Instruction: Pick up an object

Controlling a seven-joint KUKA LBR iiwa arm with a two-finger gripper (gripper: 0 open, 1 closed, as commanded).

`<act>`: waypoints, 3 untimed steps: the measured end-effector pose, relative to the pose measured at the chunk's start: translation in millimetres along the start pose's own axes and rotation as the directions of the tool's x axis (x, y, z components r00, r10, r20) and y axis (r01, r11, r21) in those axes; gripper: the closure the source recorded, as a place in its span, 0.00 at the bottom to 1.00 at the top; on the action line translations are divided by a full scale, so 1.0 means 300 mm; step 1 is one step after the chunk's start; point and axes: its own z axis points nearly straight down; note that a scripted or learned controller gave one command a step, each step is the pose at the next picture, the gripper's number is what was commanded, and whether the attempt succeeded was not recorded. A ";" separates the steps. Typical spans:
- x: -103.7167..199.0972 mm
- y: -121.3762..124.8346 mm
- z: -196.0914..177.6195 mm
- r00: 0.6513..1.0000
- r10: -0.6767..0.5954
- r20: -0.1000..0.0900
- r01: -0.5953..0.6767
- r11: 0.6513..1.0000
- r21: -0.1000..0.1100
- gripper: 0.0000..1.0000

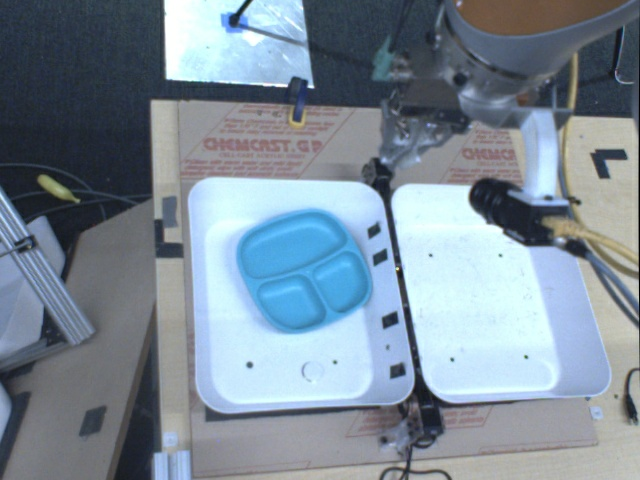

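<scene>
A light blue divided plate (300, 268) with three compartments lies flat in the middle of the left bin (215, 368). My gripper (392, 158) hangs above the far end of the ridge where the two bins meet, beyond the plate's far right corner and well apart from it. I see nothing held at its tip. The arm's grey and orange body fills the upper right.
The right bin (490, 308) sits beside the left one on a cardboard sheet (260, 143). A shiny foil sheet (240, 28) lies at the back, with a small blue and yellow clip (297, 101) near it. Aluminium rails (35, 288) stand at the left.
</scene>
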 end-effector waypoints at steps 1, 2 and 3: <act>-0.186 -0.035 0.251 1.000 0.004 0.006 -0.004 1.000 0.020 1.00; -0.007 -0.023 0.294 1.000 -0.003 0.005 0.003 1.000 0.019 1.00; -0.014 -0.020 0.255 1.000 -0.004 0.005 0.004 1.000 0.016 1.00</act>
